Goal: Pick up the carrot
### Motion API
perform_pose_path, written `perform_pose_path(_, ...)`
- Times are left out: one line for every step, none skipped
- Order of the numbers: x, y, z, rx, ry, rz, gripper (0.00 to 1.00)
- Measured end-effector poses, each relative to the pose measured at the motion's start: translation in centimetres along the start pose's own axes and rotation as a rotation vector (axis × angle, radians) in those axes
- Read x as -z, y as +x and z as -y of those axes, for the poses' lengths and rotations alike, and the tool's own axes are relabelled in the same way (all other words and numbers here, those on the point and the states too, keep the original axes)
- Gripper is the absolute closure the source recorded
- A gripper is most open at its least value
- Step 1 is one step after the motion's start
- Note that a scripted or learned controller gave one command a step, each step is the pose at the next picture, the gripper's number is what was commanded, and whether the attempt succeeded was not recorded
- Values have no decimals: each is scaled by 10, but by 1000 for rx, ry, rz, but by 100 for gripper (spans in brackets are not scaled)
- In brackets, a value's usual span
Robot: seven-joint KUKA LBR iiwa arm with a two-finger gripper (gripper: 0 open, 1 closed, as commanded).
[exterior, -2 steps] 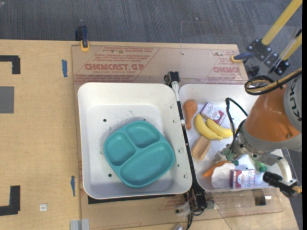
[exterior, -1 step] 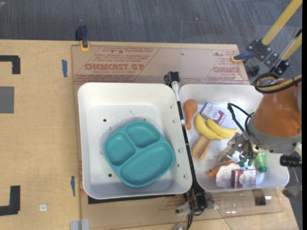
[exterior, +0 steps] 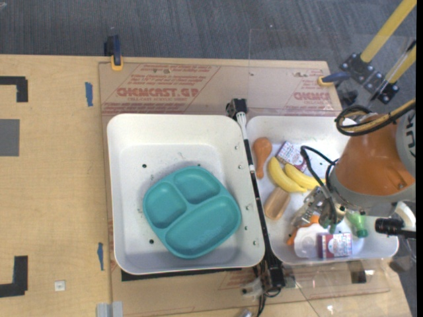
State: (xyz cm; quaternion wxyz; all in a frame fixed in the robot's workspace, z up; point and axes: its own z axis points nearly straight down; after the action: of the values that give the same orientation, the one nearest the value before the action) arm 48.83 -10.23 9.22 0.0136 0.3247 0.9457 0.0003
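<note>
Two white bins sit side by side on my desk [exterior: 59,177], and my work is in the right bin [exterior: 390,246], at the right of the frame. The carrot [exterior: 262,152] lies at that bin's upper left corner, against the dividing wall, its thick orange end uppermost and its thin end pointing down the frame. Just right of it are a banana [exterior: 291,177] and a small printed packet [exterior: 288,152]; below it lies a tan roll [exterior: 275,203].

My pincer [exterior: 316,211] hangs low in the middle of the bin, over a white bottle [exterior: 324,245] with a dark red label, well short of the carrot. I cannot tell whether it is open or closed; nothing shows in its grip.

The left bin [exterior: 122,197] holds only a teal divided plate [exterior: 192,211], lying flat and out of my way.

As I judge it, the carrot is not yet picked up. It hugs the wall, so I would have to come in toward the upper left and straddle it across its width, taking care not to nudge the banana.
</note>
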Motion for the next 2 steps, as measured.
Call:
perform_pose_path(97, 64, -78, -56, -3, -18, 100)
perform_pose_path(182, -80, -63, 210, 2, -8, 100)
